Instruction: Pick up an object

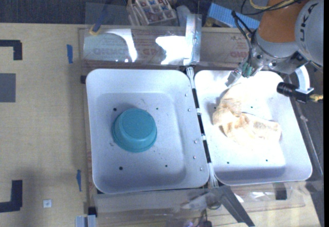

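Nearest the camera, along the lower edge of the camera view, run the front rims of two shallow white bins set side by side on the light wooden table [36,118]. Left bin [103,169]: a round teal bowl [134,129] sits upside down on the floor of the bin, slightly left of its centre and apart from every wall. Right bin [295,169]: a crumpled cream-and-tan cloth [244,122] lies on the floor, reaching from near the bin's left wall toward its middle, brightly lit from above. Arm [288,10]: grey with an orange band, it enters from the upper right and hangs over the far right corner of the right bin. Gripper [237,78]: it points down and to the left, its tip poised just above the far edge of the cloth, close to it but with nothing seen between the jaws; the tip is small and washed out by glare, so whether the jaws stand apart or together cannot be told. Beyond the bins stands a clear plastic panel [139,46] catching reflections, and behind it, on the dark floor, a cardboard box of printed items [151,2] and a blue sheet [221,14]. Black tape marks [13,49] and short blue tape strips [69,54] lie on the table to the left of the bins.
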`<state>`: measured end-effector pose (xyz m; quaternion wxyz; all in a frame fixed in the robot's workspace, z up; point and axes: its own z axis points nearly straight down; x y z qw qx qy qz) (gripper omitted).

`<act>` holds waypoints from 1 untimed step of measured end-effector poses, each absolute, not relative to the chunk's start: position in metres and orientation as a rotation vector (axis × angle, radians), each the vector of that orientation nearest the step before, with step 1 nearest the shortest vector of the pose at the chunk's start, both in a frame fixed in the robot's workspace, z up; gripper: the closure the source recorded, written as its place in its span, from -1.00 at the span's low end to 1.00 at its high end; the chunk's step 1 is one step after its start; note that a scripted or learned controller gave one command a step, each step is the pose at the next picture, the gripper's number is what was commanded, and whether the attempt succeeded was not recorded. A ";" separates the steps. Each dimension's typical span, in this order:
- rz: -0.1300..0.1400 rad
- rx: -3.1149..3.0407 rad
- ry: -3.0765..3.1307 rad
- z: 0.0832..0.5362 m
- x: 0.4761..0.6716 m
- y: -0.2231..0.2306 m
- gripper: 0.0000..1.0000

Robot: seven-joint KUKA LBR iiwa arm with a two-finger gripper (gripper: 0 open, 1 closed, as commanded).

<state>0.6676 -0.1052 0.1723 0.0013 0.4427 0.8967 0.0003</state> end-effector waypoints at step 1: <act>0.003 1.584 2.706 0.186 0.667 -0.082 1.00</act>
